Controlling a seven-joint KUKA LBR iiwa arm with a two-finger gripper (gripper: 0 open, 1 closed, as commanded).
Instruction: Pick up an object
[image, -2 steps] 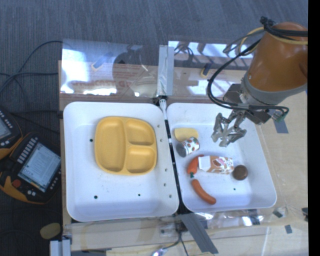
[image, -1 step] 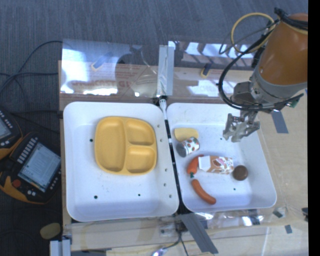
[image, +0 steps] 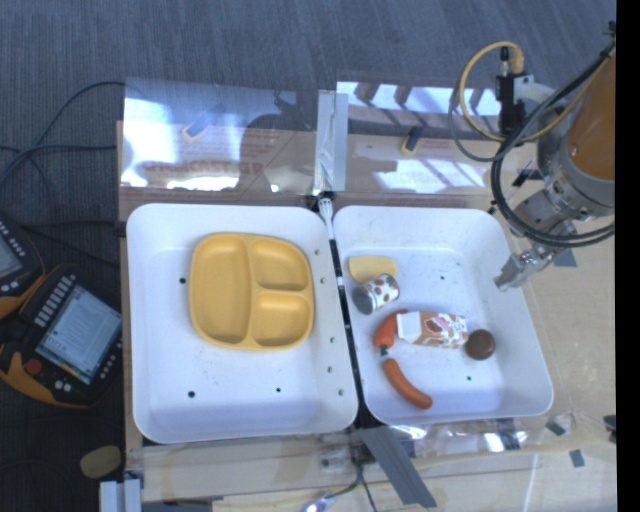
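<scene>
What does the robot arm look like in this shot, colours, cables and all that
The arm is grey metal with a broad orange band above the wrist. Black cables loop around it, and a yellow hose arcs over its top beside a small black fitting. The tool is a slim grey piece at the right bin's edge.

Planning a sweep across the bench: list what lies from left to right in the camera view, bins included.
Handheld control pendant → left bin → yellow divided plate → small printed can → white carton → brown ball → gripper
</scene>
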